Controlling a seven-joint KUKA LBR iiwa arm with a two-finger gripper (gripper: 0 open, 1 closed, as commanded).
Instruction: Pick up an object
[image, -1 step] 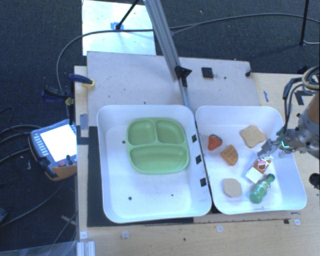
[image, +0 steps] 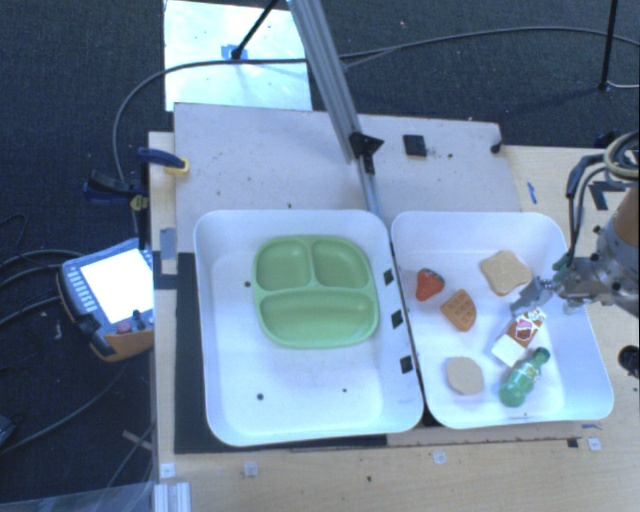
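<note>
A small white carton with a red label (image: 520, 336) lies tilted in the right bin (image: 590, 400), toward its right side. The gripper (image: 533, 296) hangs just above and beside the carton's upper end, its pale metal fingers (image: 527, 297) pointing left and down into the bin; whether they touch the carton, or how far apart they stand, cannot be told at this slant, and nothing is seen clamped between them.

Just below the carton lies a green bottle (image: 523, 377), its cap end near the carton's lower corner. Left of the bottle sits a round tan biscuit-like piece (image: 464, 376). Up and left of the carton are an orange wedge (image: 460, 309) and, beyond it, a red strawberry-shaped toy (image: 429, 284). A tan slice of toast (image: 504, 271) lies near the bin's upper middle, just left of the gripper.

The grey arm (image: 612, 272) comes in from the right edge, over the bin's right rim.

In the left bin (image: 230, 400) rests a green plate with 3 compartments (image: 315, 290), well apart from the gripper.
</note>
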